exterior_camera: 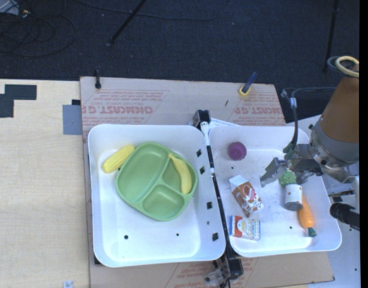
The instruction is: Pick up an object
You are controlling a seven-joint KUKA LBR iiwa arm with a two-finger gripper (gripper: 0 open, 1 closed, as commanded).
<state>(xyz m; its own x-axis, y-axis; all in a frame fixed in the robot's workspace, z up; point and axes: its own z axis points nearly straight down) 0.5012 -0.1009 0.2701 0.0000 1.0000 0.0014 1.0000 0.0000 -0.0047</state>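
My gripper (287,168) hangs over the right part of the right bin (274,251), reaching in from the right. Its fingers stand apart, one grey finger (271,173) pointing down-left. A small green leafy item (287,177) lies just below, between the fingers, still resting in the bin. Right under it stands a white cylinder with a label (293,196). An orange carrot (306,215) lies at the bin's right side. A purple ball (237,151), a brown-and-white packet (246,197) and a small printed box (245,227) lie to the left.
The left bin (148,251) holds a green divided plate (149,188), a banana (183,174) on the plate's right edge and a yellow corn cob (117,158) at its upper left. A black divider clip (202,120) sits where the bins meet.
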